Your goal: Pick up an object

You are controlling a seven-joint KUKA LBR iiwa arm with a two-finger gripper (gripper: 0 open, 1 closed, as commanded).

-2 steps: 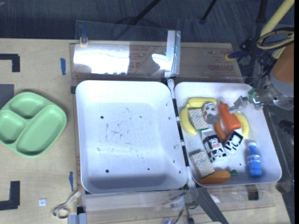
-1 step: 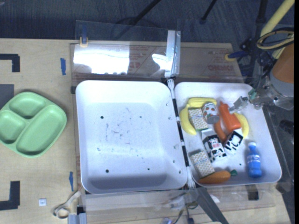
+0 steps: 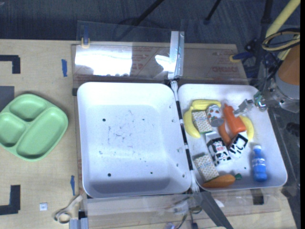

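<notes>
From above, the gripper (image 3: 248,104) hangs over the right bin's (image 3: 279,142) far right corner, whether its jaws are wide or narrow I cannot tell, beside the clutter there (yellow banana (image 3: 193,123), orange bottle (image 3: 233,122), blue bottle (image 3: 259,163), carrot (image 3: 220,180)), with the left bin (image 3: 95,128) alongside.

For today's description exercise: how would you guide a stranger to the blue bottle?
Start at the right-hand white bin. Go to its near right corner, where the blue bottle lies by the wall. It is the sole blue item there; its neighbours are orange, yellow or black-and-white.
</notes>
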